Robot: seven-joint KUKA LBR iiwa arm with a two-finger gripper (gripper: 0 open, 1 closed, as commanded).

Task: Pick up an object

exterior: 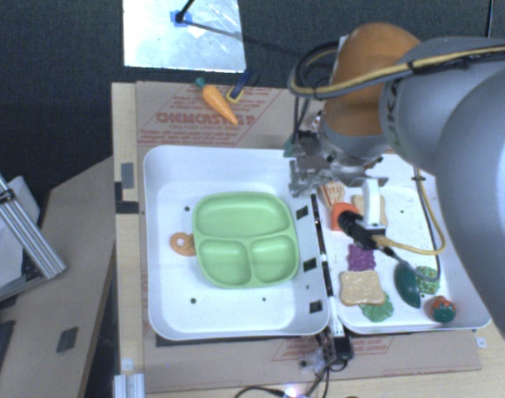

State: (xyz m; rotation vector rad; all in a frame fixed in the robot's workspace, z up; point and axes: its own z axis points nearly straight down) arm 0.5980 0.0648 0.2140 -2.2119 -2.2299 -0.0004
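The end effector (306, 181) hovers above the right white bin's (463, 305) far-left corner; its opening cannot be told. The green three-compartment plastic plate (244, 239) lies in the left white bin (165, 222).

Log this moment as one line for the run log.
arm: over right bin | gripper: at bins' divider, far end | held: nothing visible | left bin: green tray, orange ring | outside bins: carrot

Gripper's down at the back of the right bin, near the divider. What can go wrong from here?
1. The gripper sits near the divider between the bins, so it may strike the wall instead of closing on an object.
2. The toys in the right bin are crowded: the bread slice touches the purple grapes, so a grasp may drag a neighbour.
3. A yellow cable lies across the toys and may snag.
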